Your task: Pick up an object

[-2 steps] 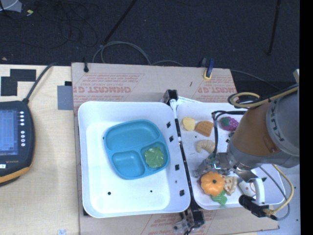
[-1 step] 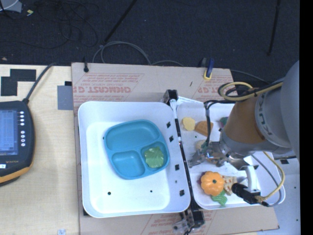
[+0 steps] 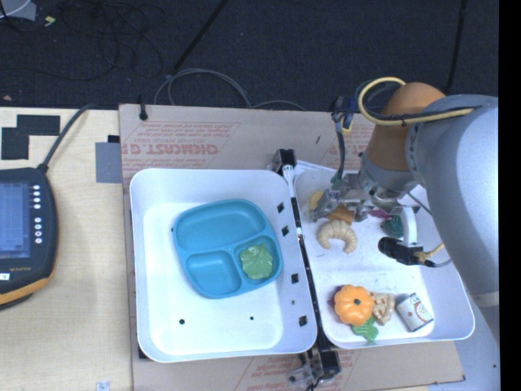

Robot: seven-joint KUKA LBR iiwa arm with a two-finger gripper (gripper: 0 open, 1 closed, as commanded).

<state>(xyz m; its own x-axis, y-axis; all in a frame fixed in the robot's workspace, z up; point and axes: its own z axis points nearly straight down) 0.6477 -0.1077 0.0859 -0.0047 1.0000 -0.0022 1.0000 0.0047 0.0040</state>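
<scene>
My gripper point(image 3: 342, 204) hangs low over the far part of the right bin point(image 3: 452, 320), just behind a tan croissant point(image 3: 337, 235). A small orange-brown piece point(image 3: 341, 215) lies right under the gripper, touching or nearly touching the croissant. Near the front of the same bin sit an orange pumpkin point(image 3: 353, 303) with a green leaf point(image 3: 367, 331), a small tan ridged piece point(image 3: 383, 308) and a little white can point(image 3: 415, 311). A small green item point(image 3: 393, 225) lies to the right of the gripper.
The left bin point(image 3: 155, 300) holds a blue divided plate point(image 3: 216, 247) with a green leafy piece point(image 3: 257, 261) in its front right compartment. A dividing rail point(image 3: 295, 243) separates the bins. A teach pendant point(image 3: 20, 226) lies on the bench at far left.
</scene>
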